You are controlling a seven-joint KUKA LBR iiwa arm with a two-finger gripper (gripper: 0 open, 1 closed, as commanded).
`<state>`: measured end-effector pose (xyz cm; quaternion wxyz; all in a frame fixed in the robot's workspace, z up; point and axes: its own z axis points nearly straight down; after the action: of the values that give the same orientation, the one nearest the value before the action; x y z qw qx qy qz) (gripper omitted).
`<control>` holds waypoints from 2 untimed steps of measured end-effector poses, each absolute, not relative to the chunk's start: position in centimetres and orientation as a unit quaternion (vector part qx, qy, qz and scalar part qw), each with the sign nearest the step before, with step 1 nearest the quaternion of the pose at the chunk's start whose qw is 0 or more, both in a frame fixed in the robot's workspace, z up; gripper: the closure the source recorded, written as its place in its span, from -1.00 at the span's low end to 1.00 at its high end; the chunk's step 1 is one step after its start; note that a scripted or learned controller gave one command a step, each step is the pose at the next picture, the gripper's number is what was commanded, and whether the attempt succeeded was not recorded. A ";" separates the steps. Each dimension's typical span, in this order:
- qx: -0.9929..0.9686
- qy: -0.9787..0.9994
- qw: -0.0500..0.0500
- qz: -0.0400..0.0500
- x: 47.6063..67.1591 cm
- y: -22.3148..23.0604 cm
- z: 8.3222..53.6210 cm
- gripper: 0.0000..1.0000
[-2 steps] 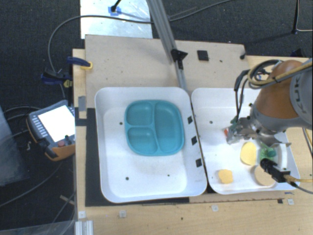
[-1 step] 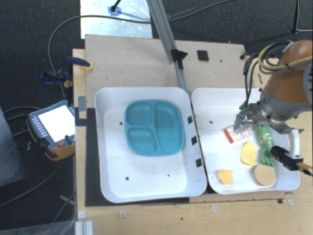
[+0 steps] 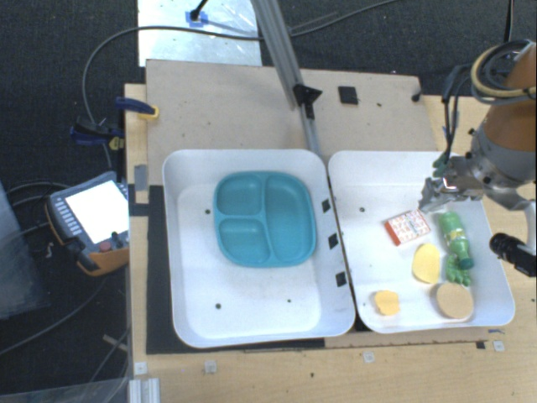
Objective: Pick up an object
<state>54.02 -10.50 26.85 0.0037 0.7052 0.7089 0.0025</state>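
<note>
The right bin (image 3: 369, 225) holds several small items. A red and white packet (image 3: 408, 227) lies near its middle. To the right of the packet are a green bottle (image 3: 455, 243), a yellow oval piece (image 3: 426, 264), a round tan piece (image 3: 454, 300) and a small yellow piece (image 3: 386, 303). My gripper (image 3: 440, 191) hangs over the bin's upper right part, just above and to the right of the packet and close to the bottle's top end. Nothing shows in its grasp.
The left bin (image 3: 193, 309) holds a blue divided plate (image 3: 264, 218). A grey pole (image 3: 281, 44) slants down to the bench behind the bins. A handheld pendant (image 3: 91, 221) and cables lie off the bench at the left.
</note>
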 end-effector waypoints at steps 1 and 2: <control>0.705 0.709 0.002 0.002 54.2 -10.5 29.6 1.00; 0.704 0.711 0.000 0.001 54.6 -5.5 29.2 1.00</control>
<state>54.63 -5.46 29.21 0.0005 0.7036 0.7106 0.0013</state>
